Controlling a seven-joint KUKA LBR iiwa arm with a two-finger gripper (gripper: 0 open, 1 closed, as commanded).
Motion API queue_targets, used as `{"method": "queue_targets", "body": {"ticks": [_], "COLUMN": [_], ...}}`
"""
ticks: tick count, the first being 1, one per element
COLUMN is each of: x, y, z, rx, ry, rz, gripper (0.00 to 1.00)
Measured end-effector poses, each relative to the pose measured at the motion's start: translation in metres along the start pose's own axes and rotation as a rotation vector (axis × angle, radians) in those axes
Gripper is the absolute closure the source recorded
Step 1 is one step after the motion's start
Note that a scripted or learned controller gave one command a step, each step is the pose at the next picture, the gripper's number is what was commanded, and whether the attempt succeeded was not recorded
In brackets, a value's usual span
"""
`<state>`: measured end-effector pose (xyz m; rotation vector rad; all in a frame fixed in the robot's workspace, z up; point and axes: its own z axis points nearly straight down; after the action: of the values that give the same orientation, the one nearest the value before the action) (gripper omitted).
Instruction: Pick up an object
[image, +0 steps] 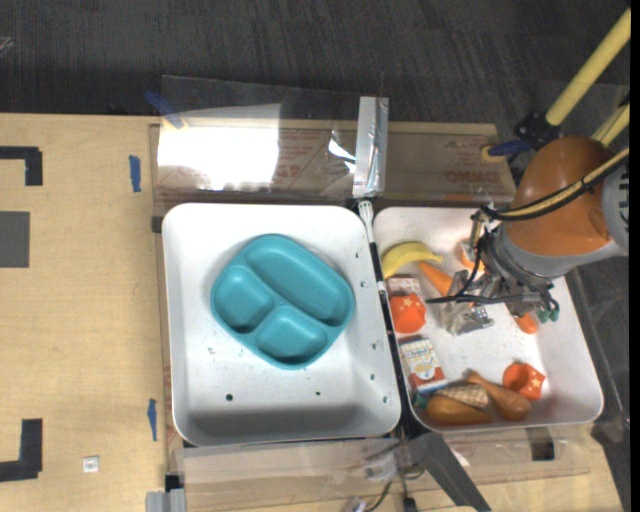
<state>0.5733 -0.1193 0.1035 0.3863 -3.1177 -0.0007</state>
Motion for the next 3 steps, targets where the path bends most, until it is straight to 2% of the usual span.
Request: {"method": "queue_targets", "body": {"ticks": [1, 2, 3], "x": [-0.065, -0.077, -0.078], "y": [0.034, -0.029, -0.028], "z": [-0.089, -0.047, -0.048], "rx": [0.003, 0.004, 0.004], "ry": [-0.02, -0.009, -0.011], "rz": [0.061, -0.391, -0.392], "gripper": [1.0, 1.0, 0.0]}}
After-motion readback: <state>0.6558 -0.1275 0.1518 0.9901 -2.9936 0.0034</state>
